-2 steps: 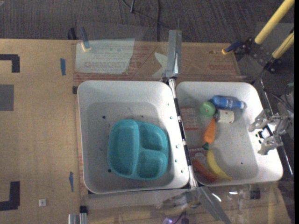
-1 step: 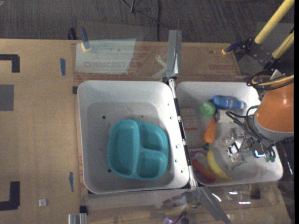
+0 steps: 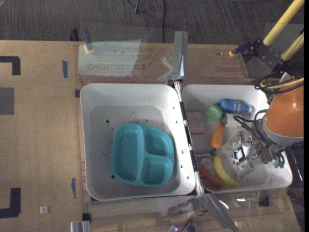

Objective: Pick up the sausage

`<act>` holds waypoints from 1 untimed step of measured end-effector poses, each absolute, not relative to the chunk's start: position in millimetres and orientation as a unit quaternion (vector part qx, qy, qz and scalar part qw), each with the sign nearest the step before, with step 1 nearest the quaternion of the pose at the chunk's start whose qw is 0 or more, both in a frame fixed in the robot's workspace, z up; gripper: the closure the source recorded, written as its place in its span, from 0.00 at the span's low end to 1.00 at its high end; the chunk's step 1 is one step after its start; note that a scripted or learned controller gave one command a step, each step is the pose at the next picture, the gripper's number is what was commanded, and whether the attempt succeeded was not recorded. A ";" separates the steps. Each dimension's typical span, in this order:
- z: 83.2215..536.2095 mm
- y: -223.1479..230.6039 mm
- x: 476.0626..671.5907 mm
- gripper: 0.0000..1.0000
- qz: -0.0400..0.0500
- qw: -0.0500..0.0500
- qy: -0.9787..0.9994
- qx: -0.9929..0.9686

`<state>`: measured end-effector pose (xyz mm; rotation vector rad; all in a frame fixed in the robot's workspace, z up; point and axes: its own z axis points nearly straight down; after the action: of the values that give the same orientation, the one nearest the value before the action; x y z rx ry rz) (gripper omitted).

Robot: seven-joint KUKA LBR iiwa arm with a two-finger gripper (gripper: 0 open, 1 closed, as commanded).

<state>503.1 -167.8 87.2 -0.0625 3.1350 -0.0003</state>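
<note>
Sausage (image 3: 211, 176) is lying beside the banana (image 3: 223, 171), looking small, stiff, light; mid-length grasp advised. Gripper (image 3: 244, 154) is hovering above, fingers spread, holding nothing.

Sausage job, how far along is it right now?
Nothing looks done yet: the sausage lies at the near left corner of the right bin, beside the banana. In hand: the gripper is low inside that bin, to the right of both. Left: move over the sausage, grasp it and lift.
</note>
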 end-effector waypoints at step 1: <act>87.2 -167.8 503.1 0.00 0.000 0.003 1.000 -0.020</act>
<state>503.1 -167.8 87.2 -0.0625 3.1349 -0.0003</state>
